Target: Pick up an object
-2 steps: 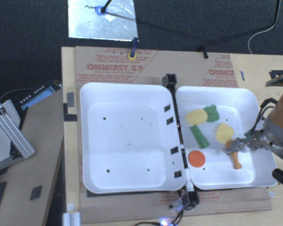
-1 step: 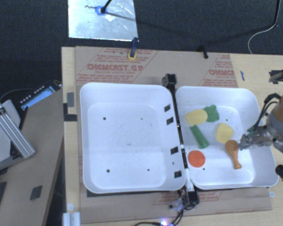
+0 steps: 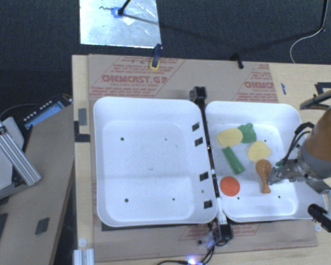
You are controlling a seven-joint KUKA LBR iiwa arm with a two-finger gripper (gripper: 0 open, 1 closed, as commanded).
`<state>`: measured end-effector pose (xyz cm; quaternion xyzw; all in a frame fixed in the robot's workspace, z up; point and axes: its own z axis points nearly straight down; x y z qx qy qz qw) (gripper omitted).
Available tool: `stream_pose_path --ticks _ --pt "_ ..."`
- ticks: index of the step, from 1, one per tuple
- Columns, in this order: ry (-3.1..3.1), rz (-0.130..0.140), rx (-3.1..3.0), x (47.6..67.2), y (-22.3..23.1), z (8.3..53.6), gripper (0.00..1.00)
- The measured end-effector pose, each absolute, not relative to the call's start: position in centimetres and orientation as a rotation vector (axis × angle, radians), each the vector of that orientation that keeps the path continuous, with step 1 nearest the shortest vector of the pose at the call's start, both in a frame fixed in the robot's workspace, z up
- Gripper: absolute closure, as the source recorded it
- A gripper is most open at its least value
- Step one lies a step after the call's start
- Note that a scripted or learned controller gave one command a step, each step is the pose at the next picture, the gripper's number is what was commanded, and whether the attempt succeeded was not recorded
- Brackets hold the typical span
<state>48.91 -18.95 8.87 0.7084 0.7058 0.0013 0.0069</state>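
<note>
The right bin (image 3: 287, 203) holds several small toys. A brown wooden-spoon-shaped piece (image 3: 263, 173) lies near its middle, with an orange-red round piece (image 3: 229, 186) to its left. A green stick (image 3: 232, 160) lies slantwise above that. Two yellow pieces (image 3: 229, 137) (image 3: 259, 150) and a green leafy piece (image 3: 247, 132) sit toward the back. My gripper (image 3: 277, 174) reaches in low from the right, its tip right beside the brown piece's right side. Nothing is seen lifted off the bin floor.
The left bin (image 3: 149, 159) lies beside the right one, with a black hinge strip (image 3: 207, 159) between them. The orange-banded arm (image 3: 325, 142) covers the right bin's right edge. A shiny metal sheet (image 3: 119, 14) lies beyond the bench.
</note>
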Motion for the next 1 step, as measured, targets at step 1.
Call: stream_pose_path --ticks 1 --pt "2.236 0.018 2.199 49.00 -6.26 19.01 1.00"
